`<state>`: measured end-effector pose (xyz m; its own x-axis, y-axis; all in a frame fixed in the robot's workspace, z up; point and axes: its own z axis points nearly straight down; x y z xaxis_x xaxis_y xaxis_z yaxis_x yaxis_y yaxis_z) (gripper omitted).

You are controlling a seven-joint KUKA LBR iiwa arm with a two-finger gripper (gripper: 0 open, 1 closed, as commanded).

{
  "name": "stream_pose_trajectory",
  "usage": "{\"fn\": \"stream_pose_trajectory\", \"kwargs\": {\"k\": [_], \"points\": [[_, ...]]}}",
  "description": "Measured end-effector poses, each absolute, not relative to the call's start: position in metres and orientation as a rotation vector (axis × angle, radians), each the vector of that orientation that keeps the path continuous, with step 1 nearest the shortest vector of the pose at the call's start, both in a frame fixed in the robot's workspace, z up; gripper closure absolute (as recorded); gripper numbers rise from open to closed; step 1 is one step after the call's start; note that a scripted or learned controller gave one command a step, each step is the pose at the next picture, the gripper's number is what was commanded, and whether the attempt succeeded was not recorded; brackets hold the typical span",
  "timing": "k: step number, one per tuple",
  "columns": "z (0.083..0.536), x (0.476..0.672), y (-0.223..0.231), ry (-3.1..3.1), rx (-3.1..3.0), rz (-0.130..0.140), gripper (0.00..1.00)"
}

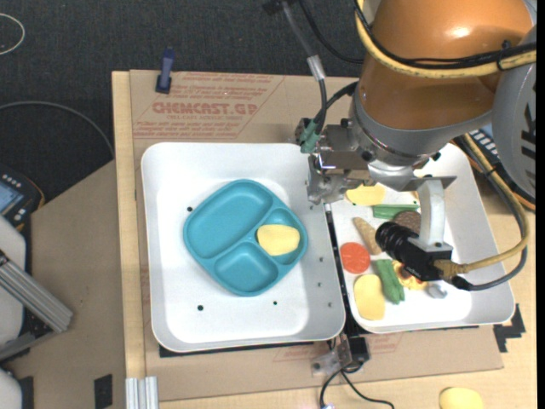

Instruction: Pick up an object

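My gripper (385,180) hangs over the back of the right bin (490,307), mostly hidden under the large orange and grey wrist. Below it lie several toy foods: a yellow piece (366,195), a green strip (397,210), a brown item (410,221), a tan stick (364,231), a red round piece (354,257), a green pod (391,281) and a pale yellow piece (369,297). In the left bin (170,296) a blue divided plate (230,228) carries a yellow lemon-like object (278,239). Nothing shows as held.
Both bins rest on a cardboard sheet (213,105) with a blue clip (164,72) at its back left corner. A yellow object (460,397) lies off the bench at the bottom right. Cables loop behind the arm.
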<state>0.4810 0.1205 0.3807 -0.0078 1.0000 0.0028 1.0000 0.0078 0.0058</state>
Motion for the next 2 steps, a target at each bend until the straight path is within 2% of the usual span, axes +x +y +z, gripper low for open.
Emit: {"fn": "stream_pose_trajectory", "kwargs": {"k": [2], "points": [[0.399,0.482,0.117,2.222,2.216,0.007,1.0]]}}
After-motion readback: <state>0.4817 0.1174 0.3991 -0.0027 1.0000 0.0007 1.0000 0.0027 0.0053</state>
